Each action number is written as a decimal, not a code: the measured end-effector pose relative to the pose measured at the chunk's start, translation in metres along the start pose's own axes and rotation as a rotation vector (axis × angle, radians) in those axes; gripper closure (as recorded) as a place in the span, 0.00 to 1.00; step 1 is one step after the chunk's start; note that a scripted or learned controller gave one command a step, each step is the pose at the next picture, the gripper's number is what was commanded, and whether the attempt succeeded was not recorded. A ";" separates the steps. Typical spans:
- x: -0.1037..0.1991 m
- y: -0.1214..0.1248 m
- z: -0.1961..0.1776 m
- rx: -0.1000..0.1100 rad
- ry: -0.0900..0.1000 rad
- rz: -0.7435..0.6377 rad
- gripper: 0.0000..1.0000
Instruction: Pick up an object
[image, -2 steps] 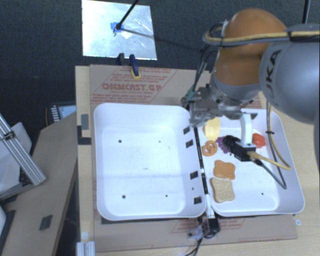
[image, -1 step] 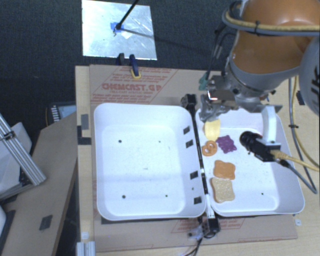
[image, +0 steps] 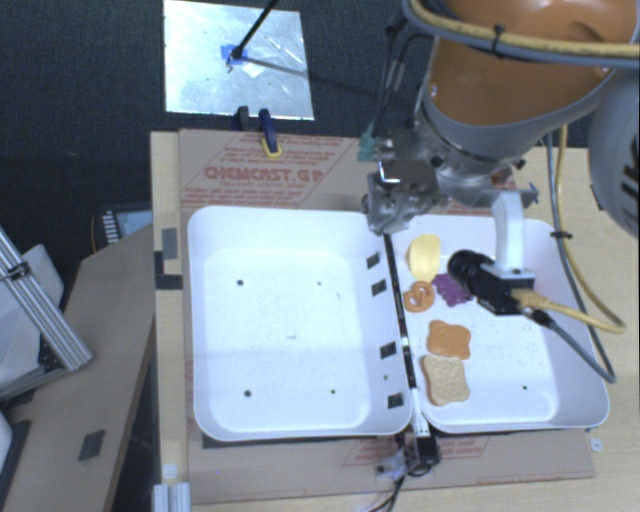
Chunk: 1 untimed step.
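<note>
A: While we look nearest, a toast slice (image: 446, 380) lies in the right bin (image: 560, 400), light, stiff; we'd pinch its edges.

B: Farther, our gripper (image: 388, 215) hangs over the divider; its opening we can't tell.

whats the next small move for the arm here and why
Probably shift the end effector toward the right white bin and lower it over the pale yellow toy piece. It sits at the bins' divider near the far rim, above and beside the food toys, holding nothing visible.
</note>
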<state>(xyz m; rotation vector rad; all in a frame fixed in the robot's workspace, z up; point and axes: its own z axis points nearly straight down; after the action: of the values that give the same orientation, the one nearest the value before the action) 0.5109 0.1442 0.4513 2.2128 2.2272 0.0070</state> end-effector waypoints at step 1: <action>-0.049 -0.025 -0.044 0.000 -0.001 0.007 1.00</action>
<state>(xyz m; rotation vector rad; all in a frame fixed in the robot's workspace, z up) 0.4862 0.0951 0.4951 2.2198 2.2191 0.0061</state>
